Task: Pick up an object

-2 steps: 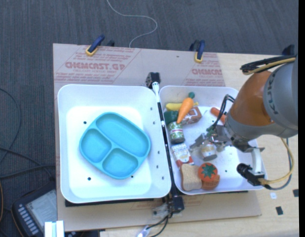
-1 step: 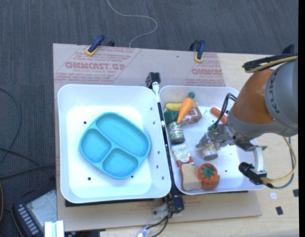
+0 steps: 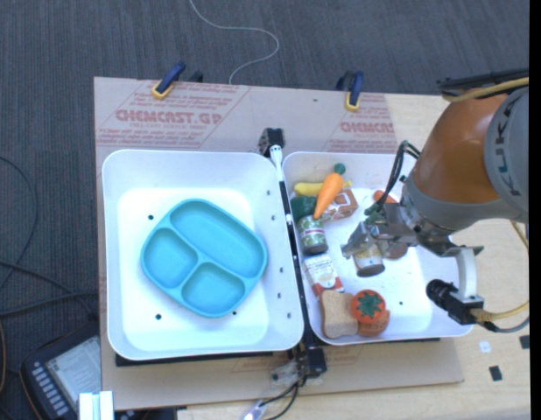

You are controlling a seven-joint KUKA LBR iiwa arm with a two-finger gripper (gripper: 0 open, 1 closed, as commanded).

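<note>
Arm: grey with an orange band, reaching in from the right over the right bin [image 3: 402, 326].
End effector [image 3: 368, 250]: low inside the right bin, near its middle; how far it is open cannot be told, nor whether it has hold of anything.
Dark object [image 3: 370, 265]: small and cylindrical, right at the end effector's tip; contact unclear.
Right bin contents: a carrot [image 3: 328, 194] at the upper left, a jar [image 3: 312, 234] below it, a flat packet [image 3: 324, 274] lower still, a slice of bread [image 3: 338, 313] and a tomato [image 3: 370, 310] side by side at the near edge.
Left bin [image 3: 130, 178]: holds a blue divided plate [image 3: 203, 256].
Surface [image 3: 165, 116]: brown board under both bins, two clamps on its far edge.
</note>
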